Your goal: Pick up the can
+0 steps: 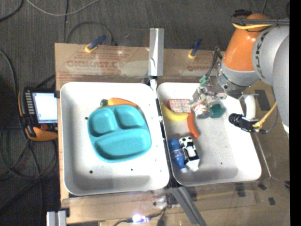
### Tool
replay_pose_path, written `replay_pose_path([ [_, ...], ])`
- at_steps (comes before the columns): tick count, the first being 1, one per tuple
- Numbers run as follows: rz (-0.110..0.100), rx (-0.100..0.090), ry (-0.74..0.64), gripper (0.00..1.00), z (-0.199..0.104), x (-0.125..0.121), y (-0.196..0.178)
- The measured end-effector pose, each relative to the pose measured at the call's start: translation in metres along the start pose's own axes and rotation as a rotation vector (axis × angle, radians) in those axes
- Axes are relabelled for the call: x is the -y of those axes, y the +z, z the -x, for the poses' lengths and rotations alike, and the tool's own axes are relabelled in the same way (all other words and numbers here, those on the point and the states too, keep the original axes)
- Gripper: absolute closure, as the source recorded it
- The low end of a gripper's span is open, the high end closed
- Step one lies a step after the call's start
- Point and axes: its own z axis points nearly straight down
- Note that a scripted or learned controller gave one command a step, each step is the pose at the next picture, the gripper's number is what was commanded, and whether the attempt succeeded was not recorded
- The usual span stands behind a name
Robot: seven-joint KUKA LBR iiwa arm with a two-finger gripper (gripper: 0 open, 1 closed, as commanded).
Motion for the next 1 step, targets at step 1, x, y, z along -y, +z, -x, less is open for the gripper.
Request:
replay_pose_path([
  [1, -0.001, 0.001, -0.210, 1.00, 0.0031, 0.0439, -0.0292],
])
